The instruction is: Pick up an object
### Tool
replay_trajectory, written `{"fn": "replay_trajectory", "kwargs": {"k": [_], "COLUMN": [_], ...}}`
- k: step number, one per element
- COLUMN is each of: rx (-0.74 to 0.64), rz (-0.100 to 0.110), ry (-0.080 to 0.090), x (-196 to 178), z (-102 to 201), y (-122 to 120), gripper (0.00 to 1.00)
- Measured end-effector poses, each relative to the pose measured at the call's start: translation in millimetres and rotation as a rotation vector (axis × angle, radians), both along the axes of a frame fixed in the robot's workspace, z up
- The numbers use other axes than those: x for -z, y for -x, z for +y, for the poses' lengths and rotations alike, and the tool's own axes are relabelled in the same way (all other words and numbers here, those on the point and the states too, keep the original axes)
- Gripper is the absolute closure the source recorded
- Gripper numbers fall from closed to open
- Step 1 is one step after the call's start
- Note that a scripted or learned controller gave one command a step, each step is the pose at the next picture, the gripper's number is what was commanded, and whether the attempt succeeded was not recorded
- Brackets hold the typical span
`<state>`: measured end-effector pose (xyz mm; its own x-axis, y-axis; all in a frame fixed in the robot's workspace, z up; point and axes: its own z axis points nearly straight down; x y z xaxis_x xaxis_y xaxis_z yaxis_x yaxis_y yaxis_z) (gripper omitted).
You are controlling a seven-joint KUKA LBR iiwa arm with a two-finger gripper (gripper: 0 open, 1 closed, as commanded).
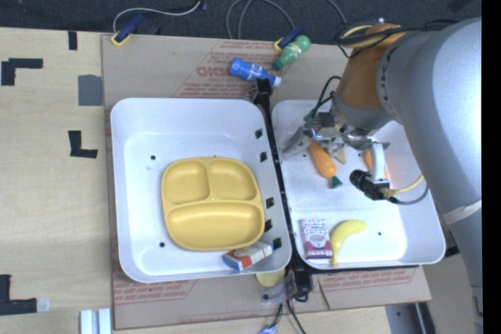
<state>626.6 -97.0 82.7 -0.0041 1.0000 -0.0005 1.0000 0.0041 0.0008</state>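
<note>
The gripper (322,138) hangs over the carrot (322,159) in the right bin (423,250); whether its fingers are spread cannot be told. Judging by the slanted carrot, a pinch could slip off it.

Left bin (125,168): a yellow divided plate (211,202) fills the middle; a small carton (249,256) lies at the near edge; the far and left margins are bare.
Right bin (423,242): the arm (423,90) covers the far part, above a carrot (322,161); a banana (345,235) and a red packet (315,237) sit by the near edge.
Open floor: apparently mid-bin, between carrot and banana.
</note>
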Motion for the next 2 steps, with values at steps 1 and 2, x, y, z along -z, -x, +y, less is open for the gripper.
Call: {"fn": "replay_trajectory", "kwargs": {"k": [1, 2], "rx": [0.002, -0.005], "rz": [-0.002, -0.007], "ry": [0.0, -0.004], "x": [-13.4, -107.8], "z": [-0.9, 70.2], "y": [0.6, 14.1], "gripper": [1.0, 1.0]}}
